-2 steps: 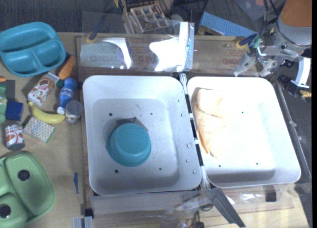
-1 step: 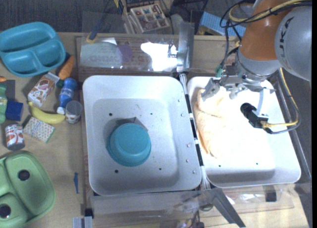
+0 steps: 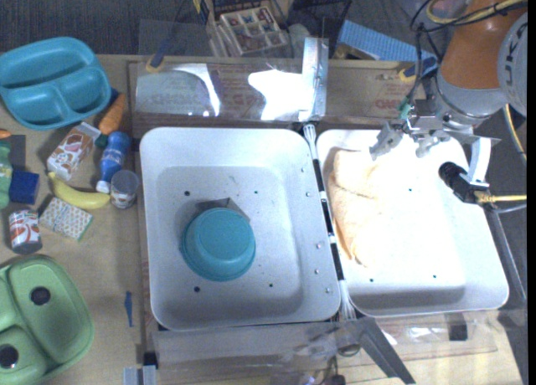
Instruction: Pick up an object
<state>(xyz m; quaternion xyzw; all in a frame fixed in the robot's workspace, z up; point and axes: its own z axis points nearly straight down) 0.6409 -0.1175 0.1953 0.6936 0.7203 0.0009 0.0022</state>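
A pale cream cloth-like object lies along the left side of the right bin. A teal bowl sits upside down in the left bin. My gripper hangs above the back of the right bin, just right of the cloth's far end. Its two fingers are spread apart with nothing between them.
Left of the bins lie a teal divided tray, a banana, a small carton, a blue bottle, a can and green moulded shapes. A shiny panel stands behind the left bin.
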